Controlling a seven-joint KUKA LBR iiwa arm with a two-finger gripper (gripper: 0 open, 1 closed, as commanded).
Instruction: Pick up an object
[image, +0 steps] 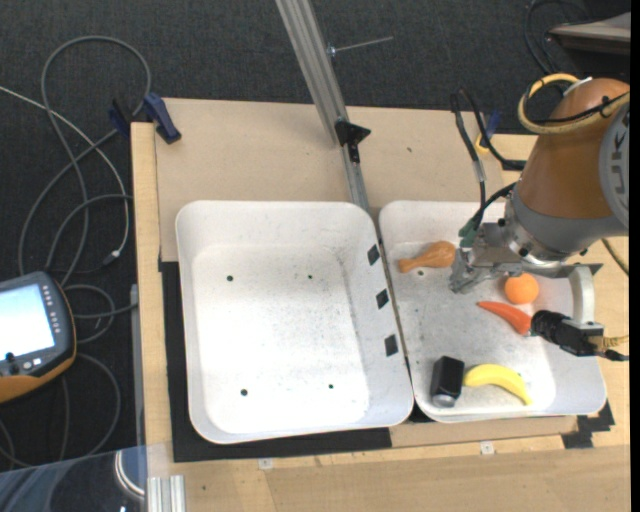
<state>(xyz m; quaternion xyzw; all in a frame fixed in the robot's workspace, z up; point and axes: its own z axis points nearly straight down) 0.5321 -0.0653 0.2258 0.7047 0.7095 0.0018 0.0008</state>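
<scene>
In the right bin (430, 330) lie a tan drumstick-shaped toy (428, 257), an orange ball (521, 289), an orange carrot (507, 315), a yellow banana (497, 381) and a small black block (446, 380). My gripper (468, 275) hangs low in the bin's far part, just right of the drumstick toy and left of the orange ball. Nothing shows between its fingers. The wrist and orange band above it cover part of the bin's far right corner.
The left bin (200, 250) stands beside the right one, with black clips (382, 297) on the shared wall. A slanted metal post (320, 80) rises behind the bins. Cables and a pendant (30, 335) lie off the bench at the left.
</scene>
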